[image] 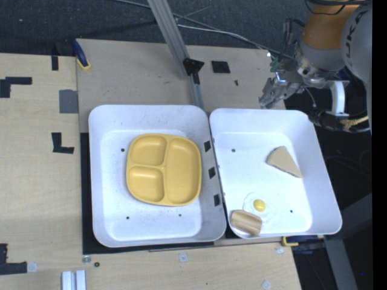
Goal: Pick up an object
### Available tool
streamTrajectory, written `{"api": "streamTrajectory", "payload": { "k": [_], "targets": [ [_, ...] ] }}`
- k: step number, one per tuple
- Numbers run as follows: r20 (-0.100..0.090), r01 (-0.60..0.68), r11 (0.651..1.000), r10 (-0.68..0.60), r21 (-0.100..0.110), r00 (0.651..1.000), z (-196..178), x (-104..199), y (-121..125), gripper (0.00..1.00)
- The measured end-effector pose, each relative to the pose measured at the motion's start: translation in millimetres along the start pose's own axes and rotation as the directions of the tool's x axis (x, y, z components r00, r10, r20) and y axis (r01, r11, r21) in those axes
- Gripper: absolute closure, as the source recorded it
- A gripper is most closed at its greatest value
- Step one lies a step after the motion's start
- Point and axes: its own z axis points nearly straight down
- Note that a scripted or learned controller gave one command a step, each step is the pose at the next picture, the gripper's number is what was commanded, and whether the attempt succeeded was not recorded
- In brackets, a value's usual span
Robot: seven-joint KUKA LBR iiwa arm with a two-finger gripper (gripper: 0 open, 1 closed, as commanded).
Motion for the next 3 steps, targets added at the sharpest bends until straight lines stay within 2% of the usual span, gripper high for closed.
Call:
{"api": "streamTrajectory", "payload": {
  "k": [1,3],
  "targets": [
    [0.000,-0.001,1.000,0.001,0.005,1.000,-2,0,0,1.00],
    [-0.002,0.003,1.000,-0.003,0.009,1.000,24,110,-51,1.00]
  ]
}}
